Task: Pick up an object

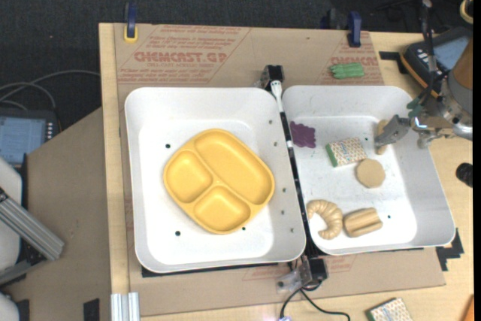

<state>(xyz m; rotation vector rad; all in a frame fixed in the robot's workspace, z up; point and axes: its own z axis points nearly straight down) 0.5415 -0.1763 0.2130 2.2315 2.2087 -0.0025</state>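
Nearest the camera, in the right bin, lie a croissant and a bread loaf, just beside each other. Behind them sit a round cookie, a green-edged sandwich piece and a purple scrap. The left bin carries a yellow divided plate. The gripper hangs at the right bin's far right with nothing between its fingers, which look spread. The cookie lies near it. Likely risk: the flat cookie gives little edge, so fingers may slide off or nudge the sandwich piece aside.
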